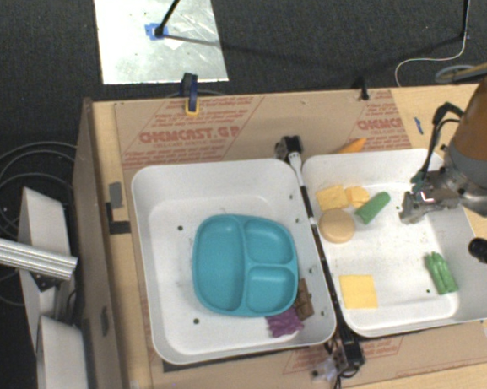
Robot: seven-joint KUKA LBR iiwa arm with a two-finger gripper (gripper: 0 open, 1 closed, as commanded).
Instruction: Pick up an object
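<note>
Take the black divider clamp (291,150) between the two bins as your landmark. To its lower left, in the left white bin (158,239), lies a teal plastic plate with three compartments (244,265): stiff, smooth and broad, so a poor thing for two fingers to span. Just below it, against the plate's lower right edge, sit a small purple crinkled piece (282,323) and a dark brown chunk (305,305). Both look light, but they are crowded against the plate and the bin wall.

To the clamp's lower right, in the right white bin (481,300), a pale yellow block (333,197) touches a round tan disc (338,225), with a short green cylinder (372,208) tilted just beside them. I judge the cylinder your best pick: light, rigid toy-like plastic, likely a little slippery, best gripped across its narrow middle. Further below lies a flat yellow square (359,290), too thin to catch easily. Farther right lies a slim green pod-shaped piece (441,272), light and narrow; take it across its width.

The gripper (417,202) hovers over the right bin, near the cylinder, with nothing visible between its tips. You cannot tell from here whether the jaws are apart or together.
</note>
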